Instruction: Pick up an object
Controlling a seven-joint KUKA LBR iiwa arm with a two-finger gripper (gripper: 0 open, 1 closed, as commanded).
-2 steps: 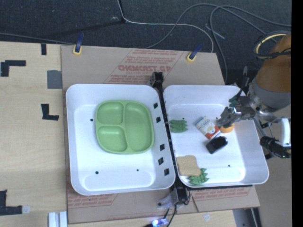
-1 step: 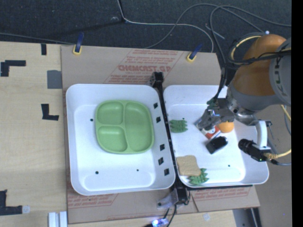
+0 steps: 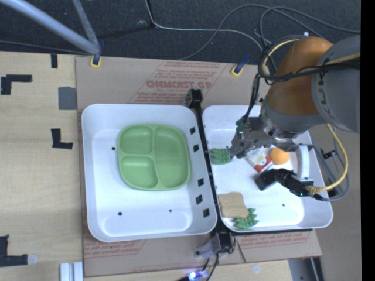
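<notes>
Orange ball [image 3: 280,156] half behind the arm [image 3: 304,86], near the tool [image 3: 239,148].

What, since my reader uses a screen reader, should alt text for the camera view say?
The gripper of a grey and orange robot arm hangs over the right shallow white bin, beside a small green leafy toy; an orange ball, a tan bread slice and another green sprig lie there too. The left white bin holds a pale green divided plate.

Illumination: even, diffuse, from overhead. Shallow white plastic bins [image 3: 146,218] appear bright, with soft shadows. Far dark floor [image 3: 193,4] dim. Focus slightly soft.
</notes>
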